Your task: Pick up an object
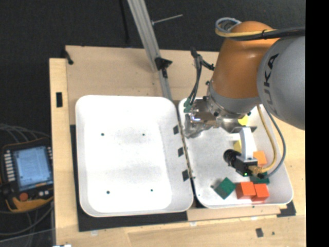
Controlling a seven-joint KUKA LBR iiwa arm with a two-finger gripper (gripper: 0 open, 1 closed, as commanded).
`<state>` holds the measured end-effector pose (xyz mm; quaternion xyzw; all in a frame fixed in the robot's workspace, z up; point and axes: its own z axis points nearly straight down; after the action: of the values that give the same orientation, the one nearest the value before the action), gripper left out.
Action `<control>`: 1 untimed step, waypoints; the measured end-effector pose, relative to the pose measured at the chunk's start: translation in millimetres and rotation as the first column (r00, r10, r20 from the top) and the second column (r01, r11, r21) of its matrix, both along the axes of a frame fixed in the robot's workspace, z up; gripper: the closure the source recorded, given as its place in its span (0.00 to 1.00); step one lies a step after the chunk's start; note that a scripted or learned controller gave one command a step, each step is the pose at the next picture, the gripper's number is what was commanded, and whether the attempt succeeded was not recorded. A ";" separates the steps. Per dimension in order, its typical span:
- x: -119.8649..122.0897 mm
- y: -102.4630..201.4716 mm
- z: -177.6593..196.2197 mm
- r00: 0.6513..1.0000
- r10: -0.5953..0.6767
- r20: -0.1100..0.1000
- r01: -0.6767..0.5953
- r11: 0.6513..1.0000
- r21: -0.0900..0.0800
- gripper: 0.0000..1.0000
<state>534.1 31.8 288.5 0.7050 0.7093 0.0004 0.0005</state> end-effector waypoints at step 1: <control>2.6 42.7 -9.2 1.000 -0.001 -0.003 0.001 1.000 0.000 1.00</control>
<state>536.7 74.5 279.3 0.7052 0.7090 -0.0008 -0.0005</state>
